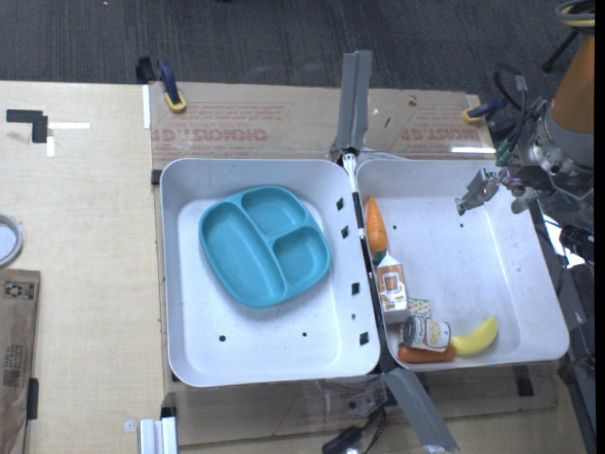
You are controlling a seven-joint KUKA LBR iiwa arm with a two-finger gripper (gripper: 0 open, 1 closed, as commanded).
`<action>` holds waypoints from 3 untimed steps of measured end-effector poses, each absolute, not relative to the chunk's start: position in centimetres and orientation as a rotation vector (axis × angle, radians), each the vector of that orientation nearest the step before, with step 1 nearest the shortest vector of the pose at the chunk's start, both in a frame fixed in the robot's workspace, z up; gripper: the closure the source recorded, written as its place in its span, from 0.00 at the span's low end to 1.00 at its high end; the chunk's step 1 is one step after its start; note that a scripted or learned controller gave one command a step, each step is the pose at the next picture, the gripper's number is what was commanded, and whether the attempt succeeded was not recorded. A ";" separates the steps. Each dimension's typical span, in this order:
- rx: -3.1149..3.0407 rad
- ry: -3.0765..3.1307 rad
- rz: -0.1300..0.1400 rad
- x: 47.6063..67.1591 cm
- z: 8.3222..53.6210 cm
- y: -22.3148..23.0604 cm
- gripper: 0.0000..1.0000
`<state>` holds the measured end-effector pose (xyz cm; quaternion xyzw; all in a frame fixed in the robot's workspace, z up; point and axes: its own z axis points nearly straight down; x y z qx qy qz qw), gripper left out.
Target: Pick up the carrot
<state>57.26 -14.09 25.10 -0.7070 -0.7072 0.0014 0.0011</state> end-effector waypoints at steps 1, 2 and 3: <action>-2.280 -2.161 0.001 61.6 9.2 -12.1 0.00; -1.988 -2.435 0.000 64.3 9.2 -9.7 0.00; -1.994 -2.433 0.000 64.3 10.2 -9.9 1.00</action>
